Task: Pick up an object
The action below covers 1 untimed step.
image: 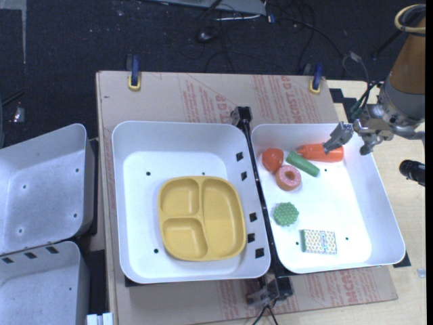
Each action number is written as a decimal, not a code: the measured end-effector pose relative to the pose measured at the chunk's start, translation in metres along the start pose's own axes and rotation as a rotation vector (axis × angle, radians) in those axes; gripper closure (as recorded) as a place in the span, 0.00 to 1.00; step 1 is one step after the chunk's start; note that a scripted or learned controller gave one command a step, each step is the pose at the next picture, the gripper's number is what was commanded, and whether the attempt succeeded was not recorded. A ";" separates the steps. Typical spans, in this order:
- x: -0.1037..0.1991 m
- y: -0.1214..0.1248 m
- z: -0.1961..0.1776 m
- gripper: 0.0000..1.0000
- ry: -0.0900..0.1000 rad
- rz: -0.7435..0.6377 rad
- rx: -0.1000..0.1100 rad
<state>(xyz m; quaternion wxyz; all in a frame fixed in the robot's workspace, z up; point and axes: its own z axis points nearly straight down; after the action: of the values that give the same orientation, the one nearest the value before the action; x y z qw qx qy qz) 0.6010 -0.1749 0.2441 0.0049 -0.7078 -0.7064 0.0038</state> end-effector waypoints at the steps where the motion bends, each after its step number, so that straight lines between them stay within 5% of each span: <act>1: 0.000 0.002 -0.007 0.00 -0.003 -0.003 -0.012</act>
<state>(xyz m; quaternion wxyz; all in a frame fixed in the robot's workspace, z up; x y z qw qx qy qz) 0.6035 -0.1745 0.2515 -0.0003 -0.7068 -0.7075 0.0003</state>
